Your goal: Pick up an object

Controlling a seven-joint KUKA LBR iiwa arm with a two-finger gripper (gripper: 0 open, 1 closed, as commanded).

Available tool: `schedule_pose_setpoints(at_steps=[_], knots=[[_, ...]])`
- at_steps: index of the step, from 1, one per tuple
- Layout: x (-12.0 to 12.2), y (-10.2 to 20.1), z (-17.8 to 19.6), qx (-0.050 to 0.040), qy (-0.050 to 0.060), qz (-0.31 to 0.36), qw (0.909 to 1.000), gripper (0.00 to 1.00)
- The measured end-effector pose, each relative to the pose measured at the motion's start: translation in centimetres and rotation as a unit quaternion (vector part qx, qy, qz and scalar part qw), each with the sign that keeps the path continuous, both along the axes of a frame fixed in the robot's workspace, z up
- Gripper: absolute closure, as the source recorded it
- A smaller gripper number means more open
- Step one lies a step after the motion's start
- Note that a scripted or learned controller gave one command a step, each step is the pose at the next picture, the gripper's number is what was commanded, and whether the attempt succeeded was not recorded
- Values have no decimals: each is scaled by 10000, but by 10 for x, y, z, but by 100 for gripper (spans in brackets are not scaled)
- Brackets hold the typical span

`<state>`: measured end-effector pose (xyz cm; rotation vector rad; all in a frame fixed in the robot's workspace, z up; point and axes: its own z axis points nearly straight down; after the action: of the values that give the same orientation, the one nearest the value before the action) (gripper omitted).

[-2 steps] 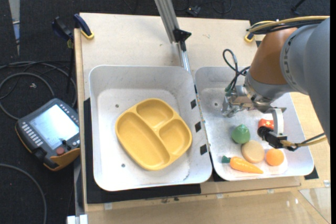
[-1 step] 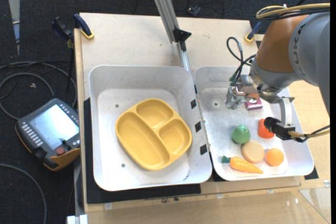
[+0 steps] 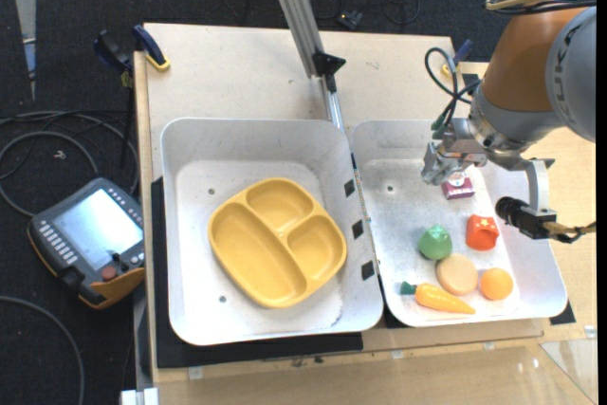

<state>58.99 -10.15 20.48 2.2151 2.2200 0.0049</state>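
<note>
Camera view, looking down at a slant on my bench: I see the two white bins side by side; the left bin [image 3: 190,156] carries a yellow divided plate [image 3: 277,242] with three compartments, lying flat near its middle; the right bin [image 3: 398,147] carries the small items I could pick from.

Going through that right bin: a small purple block [image 3: 459,189] sits toward the back; a red piece [image 3: 482,232] lies in front of it and to the right; a green round piece [image 3: 435,243] is to the left of the red one, apart from it; nearer the front edge I see a tan round piece [image 3: 457,275], with an orange ball [image 3: 496,284] just beside it on the right and an orange carrot [image 3: 442,300] lying flat in front, its green end pointing left; the tan piece and the carrot look to be touching.

My arm [image 3: 536,62] comes in from the right; the gripper [image 3: 448,168] hangs over the back of the right bin, just above and beside the purple block; from this angle I cannot tell how the gripper is set, and I see nothing clearly held in it.

Off the bench, on the dark floor to the left, I see a teach pendant [image 3: 90,242] with its cable.
</note>
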Motion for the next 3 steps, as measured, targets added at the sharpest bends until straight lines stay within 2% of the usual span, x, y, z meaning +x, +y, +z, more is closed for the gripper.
schedule_pose_setpoints(at_steps=[1,2,3], knots=[[2,0,53,-1,-8,8,10000,100],[5,60,41,16,34,30,10000,100],[-1,106,32,16,40,27,10000,100]])
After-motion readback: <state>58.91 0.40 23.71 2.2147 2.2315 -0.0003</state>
